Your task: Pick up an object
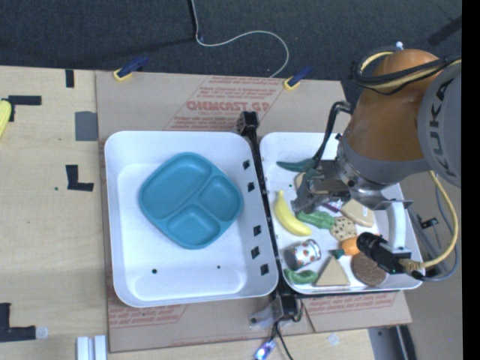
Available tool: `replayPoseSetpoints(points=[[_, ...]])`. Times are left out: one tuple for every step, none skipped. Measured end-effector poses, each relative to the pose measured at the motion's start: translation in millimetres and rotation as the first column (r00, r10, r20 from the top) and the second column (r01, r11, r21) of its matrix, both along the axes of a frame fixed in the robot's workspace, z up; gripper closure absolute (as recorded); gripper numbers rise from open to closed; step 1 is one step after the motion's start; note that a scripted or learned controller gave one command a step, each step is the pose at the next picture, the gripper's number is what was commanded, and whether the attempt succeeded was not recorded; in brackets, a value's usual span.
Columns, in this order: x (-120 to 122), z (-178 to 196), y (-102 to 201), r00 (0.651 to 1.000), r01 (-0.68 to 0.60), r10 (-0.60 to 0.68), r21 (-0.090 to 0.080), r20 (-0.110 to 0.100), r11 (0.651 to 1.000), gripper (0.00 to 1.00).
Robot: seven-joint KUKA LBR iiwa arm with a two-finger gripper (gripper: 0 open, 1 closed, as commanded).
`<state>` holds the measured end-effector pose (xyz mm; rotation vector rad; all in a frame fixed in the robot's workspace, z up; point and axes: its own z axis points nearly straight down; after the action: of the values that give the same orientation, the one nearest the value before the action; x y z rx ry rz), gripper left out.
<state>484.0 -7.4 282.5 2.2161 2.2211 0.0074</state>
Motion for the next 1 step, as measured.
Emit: replayPoseSetpoints(points=[[22.3,-51.9,45.4,1.000,-0.001,0.001,-0.001,-0.011,1.000,1.00]])
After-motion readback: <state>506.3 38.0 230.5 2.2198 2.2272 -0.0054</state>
